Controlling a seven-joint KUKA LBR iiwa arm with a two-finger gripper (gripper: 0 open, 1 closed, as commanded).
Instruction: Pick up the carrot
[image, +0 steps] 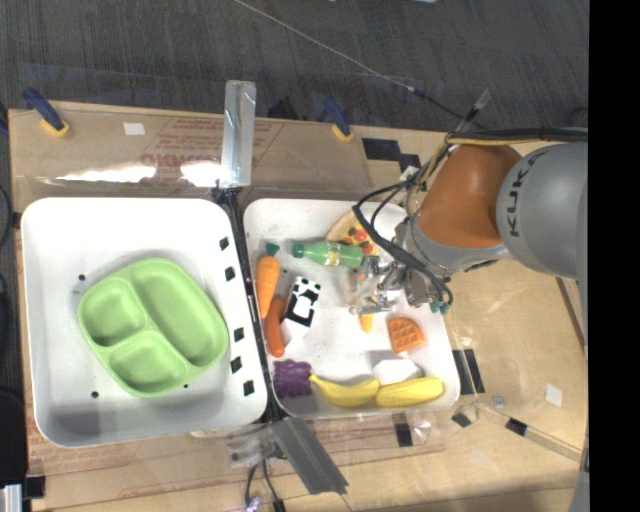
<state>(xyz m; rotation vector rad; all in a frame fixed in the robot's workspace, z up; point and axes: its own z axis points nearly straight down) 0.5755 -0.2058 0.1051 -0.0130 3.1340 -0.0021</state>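
A wooden worktop (520, 350) lined with brown card sits over dark carpet and carries two shallow white bins side by side. The carrot (269, 290) lies lengthwise along the left wall of the right bin (300, 212), well to the left of the hand (383, 290) and apart from it; its lower tip meets a reddish piece just below it. Between the carrot and the hand lies a small black-and-white block (303, 302). A green bottle (330, 254) with a yellow cap lies on its side just up and to the left of the hand. Just to the lower right of the hand sits a brown waffle-like piece (406, 333), with a small orange bit close under the hand. Farther below the hand, along the bin's near wall, are a purple bunch of grapes (293, 377), a banana (344, 390), a white block (396, 369) and a yellow corn cob (410, 392). The hand hangs low over the middle of the right bin, tangled in cables, and whether it is open or closed, or has hold of anything, cannot be told. The arm (500, 205) comes in from the right, its orange band just above the hand. Far to the left of the hand, the left bin (60, 220) holds a green divided plate (150, 325).
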